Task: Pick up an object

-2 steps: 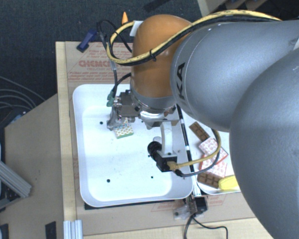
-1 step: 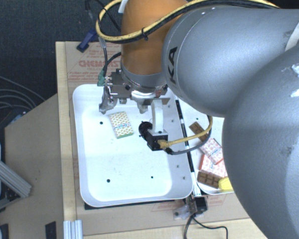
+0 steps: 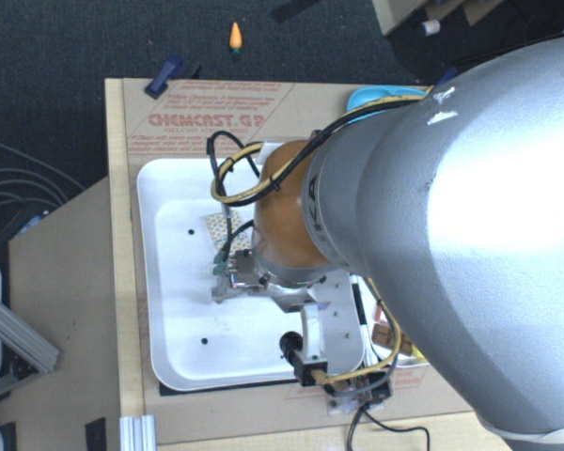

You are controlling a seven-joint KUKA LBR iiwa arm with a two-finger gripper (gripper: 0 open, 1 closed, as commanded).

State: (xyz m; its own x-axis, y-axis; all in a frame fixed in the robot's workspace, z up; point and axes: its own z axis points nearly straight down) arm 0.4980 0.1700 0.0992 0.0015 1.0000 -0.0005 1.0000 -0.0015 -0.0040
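- The grey arm [image 3: 451, 214] reaches in from the right over the left white bin [image 3: 174, 280].
- The end effector [image 3: 227, 272] hangs low inside that bin.
- A patterned object [image 3: 218, 225] lies just beside it, on the far side.
- Its grip cannot be judged.

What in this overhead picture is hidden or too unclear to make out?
- Two-finger gripper: its fingers, open or shut, too small and cluttered to tell.
- Shallow white bin: its right part, covered by the grey arm.
- Pale patterned object: partly behind black-and-yellow cables; kind unclear.
- Light blue thing: mostly behind the arm.
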